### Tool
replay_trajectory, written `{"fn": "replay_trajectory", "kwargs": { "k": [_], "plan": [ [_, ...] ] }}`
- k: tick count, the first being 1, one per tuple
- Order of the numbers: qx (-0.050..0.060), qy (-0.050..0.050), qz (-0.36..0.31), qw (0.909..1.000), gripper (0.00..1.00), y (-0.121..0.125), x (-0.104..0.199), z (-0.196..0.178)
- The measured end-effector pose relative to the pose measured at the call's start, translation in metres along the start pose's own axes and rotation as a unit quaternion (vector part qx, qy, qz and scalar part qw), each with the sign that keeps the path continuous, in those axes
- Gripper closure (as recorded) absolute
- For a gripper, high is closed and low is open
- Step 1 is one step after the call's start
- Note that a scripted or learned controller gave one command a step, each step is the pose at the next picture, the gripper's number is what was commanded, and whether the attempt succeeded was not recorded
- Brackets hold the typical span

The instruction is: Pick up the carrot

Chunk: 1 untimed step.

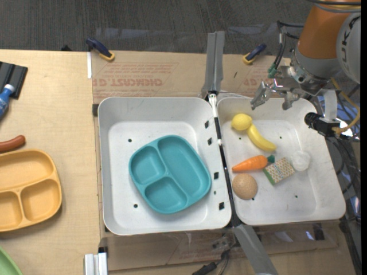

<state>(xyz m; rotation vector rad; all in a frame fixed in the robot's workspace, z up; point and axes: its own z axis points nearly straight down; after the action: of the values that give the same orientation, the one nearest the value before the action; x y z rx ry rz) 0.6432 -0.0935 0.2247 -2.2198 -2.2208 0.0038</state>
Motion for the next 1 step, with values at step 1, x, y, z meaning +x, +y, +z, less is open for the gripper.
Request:
{"fn": "replay_trajectory", "kwargs": {
  "k": [1],
  "plan": [
    [-0.001,0.000,-0.062,0.9981,0.00,-0.0442,-0.0577,0.1328]
  ]
}}
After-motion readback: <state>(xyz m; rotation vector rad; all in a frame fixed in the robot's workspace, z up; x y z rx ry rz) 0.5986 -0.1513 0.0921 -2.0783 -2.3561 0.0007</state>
